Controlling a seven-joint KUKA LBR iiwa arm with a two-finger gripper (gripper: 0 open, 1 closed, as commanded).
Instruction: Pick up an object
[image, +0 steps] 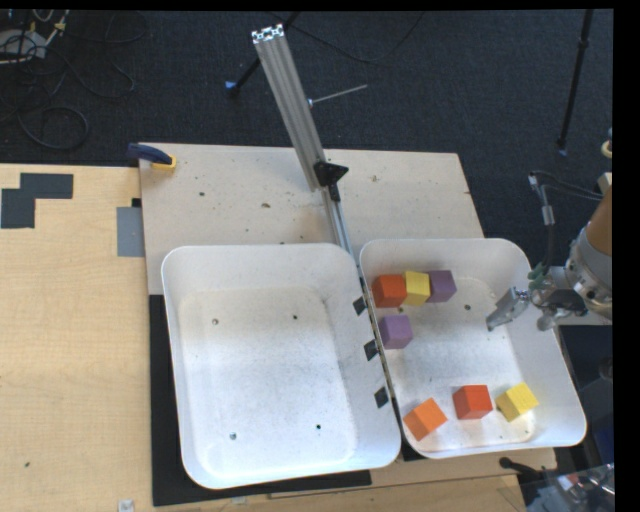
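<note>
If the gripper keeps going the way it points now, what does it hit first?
The gripper points left over the right bin. Straight on, the purple block or the one lower seems likeliest, though its height above them is unclear.

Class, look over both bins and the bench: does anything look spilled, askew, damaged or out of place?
Nothing stands out. All seven blocks lie inside the right bin: three bunched at its far side, a purple block just below them, three near the front. The gripper hovers at its right rim.

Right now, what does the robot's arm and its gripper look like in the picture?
At the view's right edge, the arm shows a tan-orange rounded section above a grey wrist. The gripper is grey metal, with slim fingers pointing left over the right white bin. A thin grey rod or cable stands above it. No markings are readable.
</note>
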